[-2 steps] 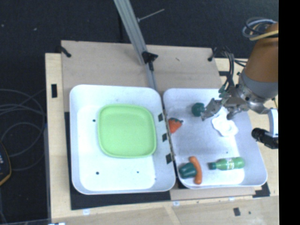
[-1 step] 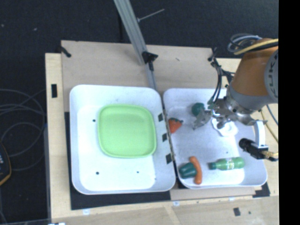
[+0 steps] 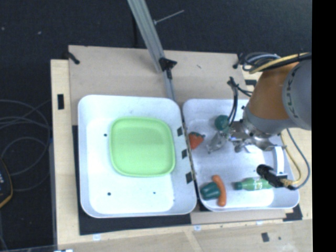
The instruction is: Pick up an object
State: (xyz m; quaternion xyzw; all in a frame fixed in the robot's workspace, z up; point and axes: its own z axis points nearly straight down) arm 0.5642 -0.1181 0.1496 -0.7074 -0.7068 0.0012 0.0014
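Overhead view of a bench (image 3: 121, 70) bearing two shallow white bins side by side. The left bin (image 3: 94, 140) holds a light green square plate (image 3: 142, 146), lying flat near its centre. The right bin (image 3: 231, 196) holds several small objects: an orange-red item with a green tip (image 3: 196, 139) against its left wall, a dark green ball (image 3: 221, 122) near the top, an orange sausage-shaped piece (image 3: 220, 189) touching a dark green block (image 3: 209, 191) at the lower left, and a green bottle (image 3: 254, 184) lying on its side at the lower right. The grey arm (image 3: 273, 101) with its orange band reaches over the right bin; the gripper (image 3: 229, 140) hovers between ball and bottle, fingers spread apart, with nothing between them.
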